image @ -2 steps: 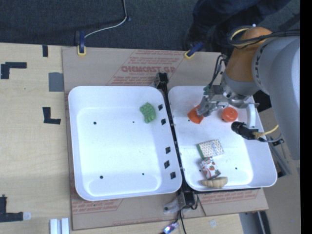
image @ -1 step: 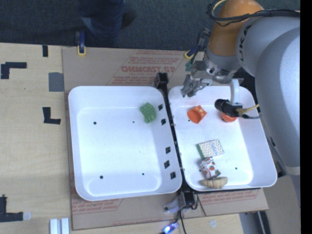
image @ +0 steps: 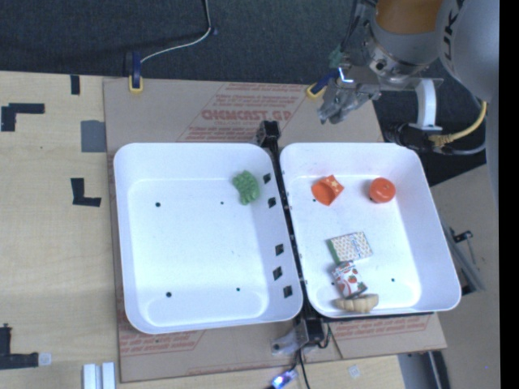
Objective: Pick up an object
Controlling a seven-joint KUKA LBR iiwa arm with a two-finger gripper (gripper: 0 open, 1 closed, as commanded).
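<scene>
Low in the frame, the right bin [image: 430, 217] holds a tan piece [image: 358, 303] at its bottom wall, a red-and-white packet [image: 349, 280] and a patterned packet [image: 350, 246] just above, then an orange block [image: 327, 190] and an orange ball [image: 382, 190]. The left bin [image: 130, 217] holds a green lump [image: 246, 186] (upper right corner). Above both bins, the gripper [image: 335, 109] hangs over cardboard [image: 243, 116], grasping nothing I can see; finger spread unclear.

We see the grey KUKA arm [image: 474, 23] reaching in from the upper right, its orange band [image: 409, 2] sitting just above the wrist. Below that band the dark two-finger gripper [image: 334, 112] points down and to the left, hanging high above the bench. The fingertips look small and blurred to us, so we cannot tell how they stand, and we see nothing between them.
</scene>
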